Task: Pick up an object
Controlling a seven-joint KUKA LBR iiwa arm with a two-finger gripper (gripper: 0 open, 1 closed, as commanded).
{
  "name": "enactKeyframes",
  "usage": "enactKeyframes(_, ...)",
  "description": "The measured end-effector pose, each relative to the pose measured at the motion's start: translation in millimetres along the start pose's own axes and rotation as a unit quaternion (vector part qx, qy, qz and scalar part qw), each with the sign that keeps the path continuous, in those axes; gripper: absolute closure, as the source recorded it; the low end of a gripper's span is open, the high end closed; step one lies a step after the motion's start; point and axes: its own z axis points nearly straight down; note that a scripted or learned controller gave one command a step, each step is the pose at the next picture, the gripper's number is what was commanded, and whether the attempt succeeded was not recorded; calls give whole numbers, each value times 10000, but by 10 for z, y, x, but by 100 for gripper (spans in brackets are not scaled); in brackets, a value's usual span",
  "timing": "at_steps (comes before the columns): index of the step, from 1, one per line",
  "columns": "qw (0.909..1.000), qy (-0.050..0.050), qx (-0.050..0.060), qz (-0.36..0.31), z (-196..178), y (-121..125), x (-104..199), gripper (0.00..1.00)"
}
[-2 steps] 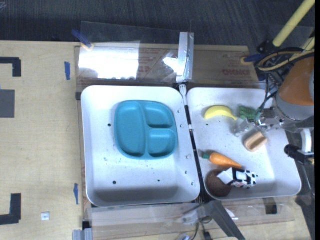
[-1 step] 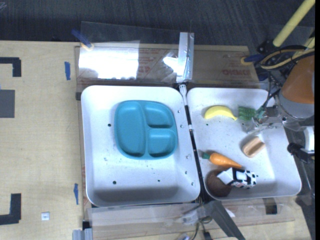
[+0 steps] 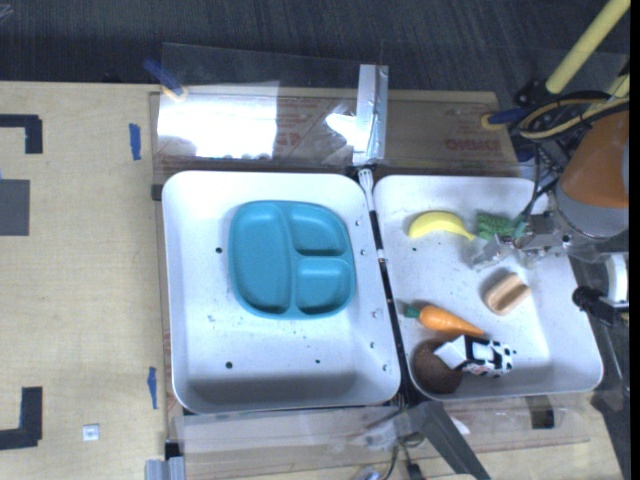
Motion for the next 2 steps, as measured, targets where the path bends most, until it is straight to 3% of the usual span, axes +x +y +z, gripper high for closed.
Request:
enactKeyframes(1, 9819, -17, 33, -1891, -245, -22, 153, 0)
enactKeyframes(2, 9989, -25, 25, -460, -330, 373, 643, 0)
